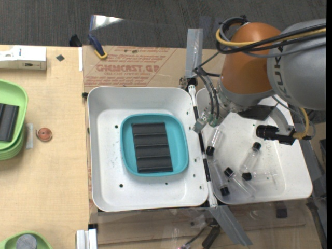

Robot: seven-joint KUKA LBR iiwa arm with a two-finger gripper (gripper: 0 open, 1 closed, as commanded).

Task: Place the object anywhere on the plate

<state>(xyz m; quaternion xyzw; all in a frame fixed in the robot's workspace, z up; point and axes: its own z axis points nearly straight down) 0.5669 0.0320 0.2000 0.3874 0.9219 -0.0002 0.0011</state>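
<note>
The gripper (210,119) sits under the orange wrist at the left edge of the right bin (290,188), and whether it holds anything cannot be told. Several clear tubes (250,161) with black caps lie scattered on that bin's floor. The teal plate (180,144), with dark ridged slats in it, rests in the left bin (104,139).

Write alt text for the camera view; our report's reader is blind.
A grey and orange robot arm reaches over the right white bin, which holds scattered clear tubes with black caps. The left white bin holds a teal plate bearing a black ridged block.
</note>
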